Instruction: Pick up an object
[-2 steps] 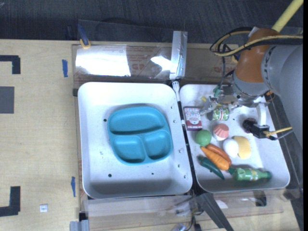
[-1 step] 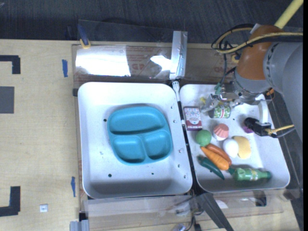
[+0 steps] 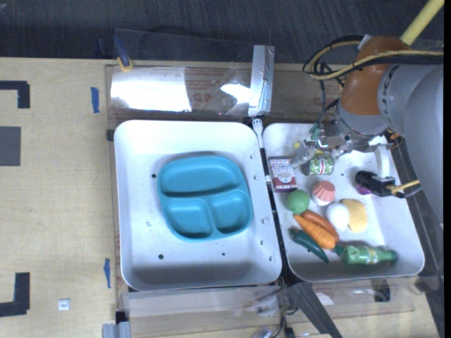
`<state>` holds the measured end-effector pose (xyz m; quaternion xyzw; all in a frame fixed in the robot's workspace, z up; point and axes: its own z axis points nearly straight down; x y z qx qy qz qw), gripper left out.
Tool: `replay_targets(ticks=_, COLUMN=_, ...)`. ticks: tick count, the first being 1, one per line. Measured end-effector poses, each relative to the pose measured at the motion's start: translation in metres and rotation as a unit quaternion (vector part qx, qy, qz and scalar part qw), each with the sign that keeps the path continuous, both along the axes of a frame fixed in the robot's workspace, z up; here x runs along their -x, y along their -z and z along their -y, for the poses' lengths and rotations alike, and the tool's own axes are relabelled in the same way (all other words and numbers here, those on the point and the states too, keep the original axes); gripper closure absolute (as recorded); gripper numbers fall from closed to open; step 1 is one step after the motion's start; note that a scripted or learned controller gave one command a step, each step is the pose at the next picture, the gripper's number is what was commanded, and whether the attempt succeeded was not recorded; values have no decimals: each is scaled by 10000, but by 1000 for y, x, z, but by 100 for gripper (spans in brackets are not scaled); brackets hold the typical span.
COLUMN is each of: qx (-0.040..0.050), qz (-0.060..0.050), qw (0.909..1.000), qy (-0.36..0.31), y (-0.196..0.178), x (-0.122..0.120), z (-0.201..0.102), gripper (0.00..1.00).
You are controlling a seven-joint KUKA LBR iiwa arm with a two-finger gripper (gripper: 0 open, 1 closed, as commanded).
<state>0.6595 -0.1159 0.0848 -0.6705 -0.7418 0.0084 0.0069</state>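
Left bin (image 3: 134, 210) carrying blue divided tray (image 3: 204, 194); right bin (image 3: 405, 245) packed with toy food. Small green-and-white can (image 3: 322, 165) near back of right bin, directly under tool (image 3: 325, 145), touching or nearly so. Tool state: cannot tell, arm overhead blocking it. Can probably light, stiff, smooth, a bit slippery; best pinched across its round sides. Red carton (image 3: 282, 174) just beside on left, pink-white ball (image 3: 323, 191) just in front.
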Motion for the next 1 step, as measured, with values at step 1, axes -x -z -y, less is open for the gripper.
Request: replay_targets(ticks=1, qx=-24, qz=159, qw=9998, qy=111, y=-105, x=30, z=-98, gripper=100)
